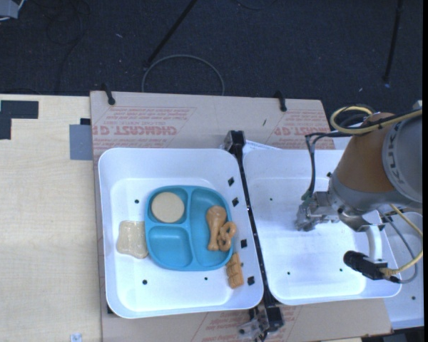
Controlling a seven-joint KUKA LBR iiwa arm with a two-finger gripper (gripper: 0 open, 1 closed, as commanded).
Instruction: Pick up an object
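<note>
In the left bin [121,291] lies a blue divided plate [172,249]. A round tan biscuit [167,206] sits in its upper left compartment, and a brown pretzel-like piece [220,228] in its right compartment. A pale bread slice [132,239] lies on the bin floor against the plate's left edge. A small brown chunk [234,271] rests by the plate's lower right corner. My gripper [308,216] hangs low over the right bin [299,276], near its middle, well apart from all these objects, with nothing seen in it.
A black divider [247,219] runs between the two bins. The grey arm with its orange band [364,166] covers the right bin's right side. Yellow and black cables [385,262] trail near that bin's lower right corner. Wooden bench top lies to the left.
</note>
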